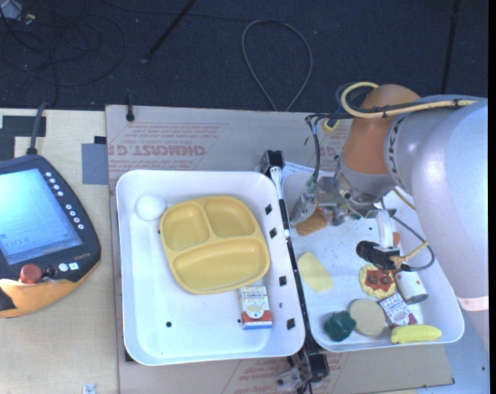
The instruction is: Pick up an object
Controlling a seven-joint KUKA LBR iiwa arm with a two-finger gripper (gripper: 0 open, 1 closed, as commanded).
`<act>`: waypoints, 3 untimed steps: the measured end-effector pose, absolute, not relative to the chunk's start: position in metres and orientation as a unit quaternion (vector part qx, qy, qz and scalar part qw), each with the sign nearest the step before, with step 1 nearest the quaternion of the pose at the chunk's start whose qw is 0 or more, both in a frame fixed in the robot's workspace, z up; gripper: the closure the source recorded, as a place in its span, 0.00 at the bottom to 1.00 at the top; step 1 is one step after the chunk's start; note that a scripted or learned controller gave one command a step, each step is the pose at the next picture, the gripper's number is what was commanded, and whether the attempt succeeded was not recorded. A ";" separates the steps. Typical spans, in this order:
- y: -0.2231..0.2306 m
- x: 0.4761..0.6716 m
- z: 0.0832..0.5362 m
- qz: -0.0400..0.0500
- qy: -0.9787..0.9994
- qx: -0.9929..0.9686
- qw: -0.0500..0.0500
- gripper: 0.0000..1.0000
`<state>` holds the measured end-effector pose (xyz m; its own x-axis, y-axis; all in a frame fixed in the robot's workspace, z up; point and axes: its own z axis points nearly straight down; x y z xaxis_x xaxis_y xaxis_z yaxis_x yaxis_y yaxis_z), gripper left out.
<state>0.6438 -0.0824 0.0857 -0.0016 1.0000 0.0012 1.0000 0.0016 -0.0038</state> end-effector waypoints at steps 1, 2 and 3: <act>-0.082 0.643 0.094 0.003 -0.709 -0.705 0.005 1.00; -0.052 0.586 0.218 0.002 -0.708 -0.706 0.001 1.00; -0.009 0.562 0.243 0.002 -0.708 -0.706 0.002 1.00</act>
<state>0.5625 -0.0085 0.2435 -0.0021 1.0000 0.0006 1.0000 0.0021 -0.0064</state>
